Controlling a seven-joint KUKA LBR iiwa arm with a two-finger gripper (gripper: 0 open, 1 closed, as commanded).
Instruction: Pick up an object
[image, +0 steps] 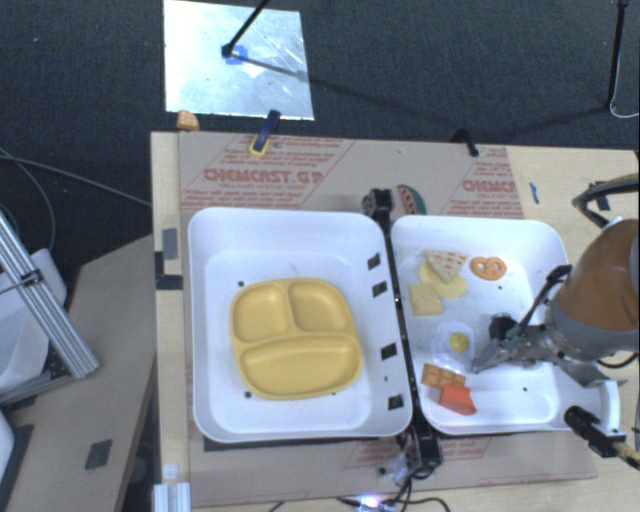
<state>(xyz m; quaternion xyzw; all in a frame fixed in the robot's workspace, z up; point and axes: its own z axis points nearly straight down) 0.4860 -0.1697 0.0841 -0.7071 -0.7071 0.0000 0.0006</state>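
Observation:
The right bin holds several toy food pieces. A pale wedge and a pretzel lie at its far side, with a yellow chunk just below the wedge. A fried egg sits mid-bin, and a brown cracker and an orange-red piece lie near the front left corner. My gripper is low inside this bin, just right of the egg and above the cracker. The view shows nothing held in it.
The left bin carries a yellow divided plate. A black divider with clips runs between the bins. The arm's grey and orange body covers the right bin's right side. A metal frame stands at the far left.

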